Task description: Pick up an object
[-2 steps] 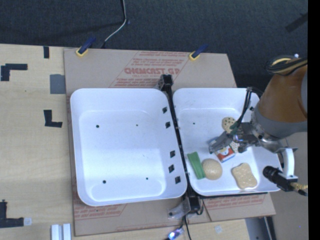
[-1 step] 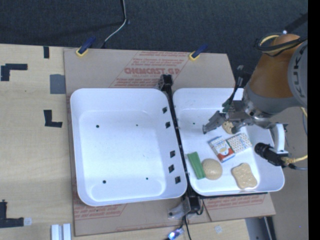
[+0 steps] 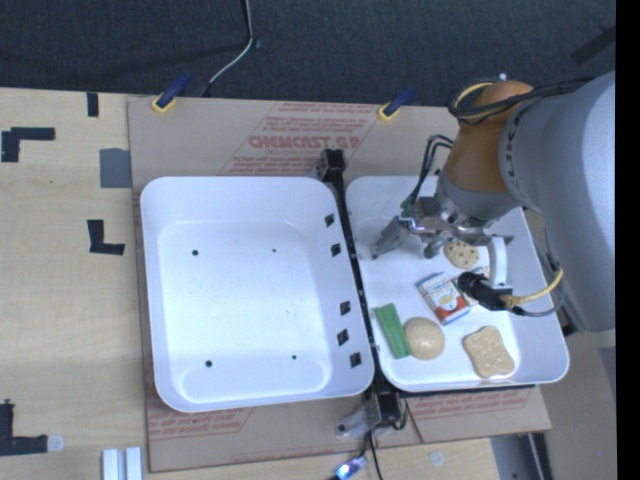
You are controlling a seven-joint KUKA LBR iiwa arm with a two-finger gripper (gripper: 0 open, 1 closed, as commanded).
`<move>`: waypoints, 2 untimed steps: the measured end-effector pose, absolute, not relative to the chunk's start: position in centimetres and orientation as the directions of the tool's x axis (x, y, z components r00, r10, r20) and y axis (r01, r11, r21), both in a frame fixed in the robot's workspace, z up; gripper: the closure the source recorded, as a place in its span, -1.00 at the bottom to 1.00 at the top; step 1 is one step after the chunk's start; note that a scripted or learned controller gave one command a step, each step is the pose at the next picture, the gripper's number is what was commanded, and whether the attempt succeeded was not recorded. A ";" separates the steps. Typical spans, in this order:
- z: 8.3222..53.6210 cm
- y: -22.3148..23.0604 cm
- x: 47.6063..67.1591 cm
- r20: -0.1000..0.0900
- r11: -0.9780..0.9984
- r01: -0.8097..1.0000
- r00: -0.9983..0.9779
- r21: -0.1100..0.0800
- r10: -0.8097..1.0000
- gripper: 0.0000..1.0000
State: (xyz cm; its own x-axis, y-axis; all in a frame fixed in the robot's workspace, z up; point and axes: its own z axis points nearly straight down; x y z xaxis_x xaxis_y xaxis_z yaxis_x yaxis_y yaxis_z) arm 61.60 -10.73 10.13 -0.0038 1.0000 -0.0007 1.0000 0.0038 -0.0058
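Note:
My gripper (image 3: 398, 236) hangs low over the upper left part of the right bin (image 3: 545, 368), and I see nothing held in it. Just to its right, partly under the wrist, lies a round speckled cracker (image 3: 460, 254). Below it rests a small red and white packet (image 3: 443, 297). Along the bin's front I see a green stick (image 3: 391, 330), a tan ball (image 3: 424, 338) touching it, and a tan biscuit-shaped piece (image 3: 489, 352).
The left bin (image 3: 165, 208) stands beside the right one, with a black divider rail (image 3: 345, 268) between them. Both rest on a cardboard sheet (image 3: 290, 138) held by clamps at the back. The arm covers the right bin's far right side.

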 end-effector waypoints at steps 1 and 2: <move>8.7 -9.3 67.0 0.000 0.004 1.000 -0.004 0.000 1.000 -1.00; 8.4 -9.4 66.8 -0.001 0.001 1.000 -0.001 -0.001 1.000 -1.00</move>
State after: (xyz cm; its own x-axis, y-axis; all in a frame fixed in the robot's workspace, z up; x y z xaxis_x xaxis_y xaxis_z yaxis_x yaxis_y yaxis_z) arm 66.80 -9.36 8.42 -0.0015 1.0000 -0.0014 1.0000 0.0015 -0.0015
